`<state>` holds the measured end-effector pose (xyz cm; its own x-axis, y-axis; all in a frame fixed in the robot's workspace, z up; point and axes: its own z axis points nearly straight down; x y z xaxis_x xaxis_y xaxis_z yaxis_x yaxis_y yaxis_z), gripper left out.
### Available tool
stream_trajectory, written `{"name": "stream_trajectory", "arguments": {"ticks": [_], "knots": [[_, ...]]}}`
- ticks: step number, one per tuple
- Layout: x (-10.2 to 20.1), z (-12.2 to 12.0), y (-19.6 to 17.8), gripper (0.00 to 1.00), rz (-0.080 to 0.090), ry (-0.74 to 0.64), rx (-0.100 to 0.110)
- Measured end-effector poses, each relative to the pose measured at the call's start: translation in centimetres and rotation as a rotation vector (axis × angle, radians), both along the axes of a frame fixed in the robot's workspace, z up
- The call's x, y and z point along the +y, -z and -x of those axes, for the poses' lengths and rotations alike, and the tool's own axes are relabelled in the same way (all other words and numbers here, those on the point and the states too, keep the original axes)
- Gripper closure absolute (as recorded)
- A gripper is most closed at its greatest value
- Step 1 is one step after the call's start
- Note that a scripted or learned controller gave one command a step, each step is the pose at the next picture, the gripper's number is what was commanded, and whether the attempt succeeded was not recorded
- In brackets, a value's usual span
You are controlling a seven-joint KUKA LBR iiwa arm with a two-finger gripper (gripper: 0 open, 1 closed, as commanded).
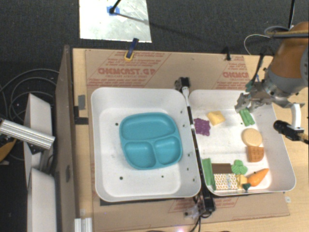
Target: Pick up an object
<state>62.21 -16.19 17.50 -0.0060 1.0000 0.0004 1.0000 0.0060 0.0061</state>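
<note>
Green block (247, 117) partly hidden beneath pincer (245, 106).

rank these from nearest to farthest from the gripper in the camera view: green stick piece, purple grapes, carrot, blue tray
Measured from the gripper:
1. green stick piece, just below it, in the right bin.
2. purple grapes, at the right bin's left side.
3. carrot, at the right bin's front.
4. blue tray, over in the left bin.

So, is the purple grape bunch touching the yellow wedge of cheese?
Apart. The camera view shows bare white bin floor between the purple grape bunch and the yellow wedge of cheese.
</note>
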Motion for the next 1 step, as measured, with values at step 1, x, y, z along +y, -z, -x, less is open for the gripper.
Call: {"name": "stream_trajectory", "arguments": {"ticks": [1], "knots": [[8.31,-1.55,-1.22,1.0,-0.001,-0.004,0.003]]}}
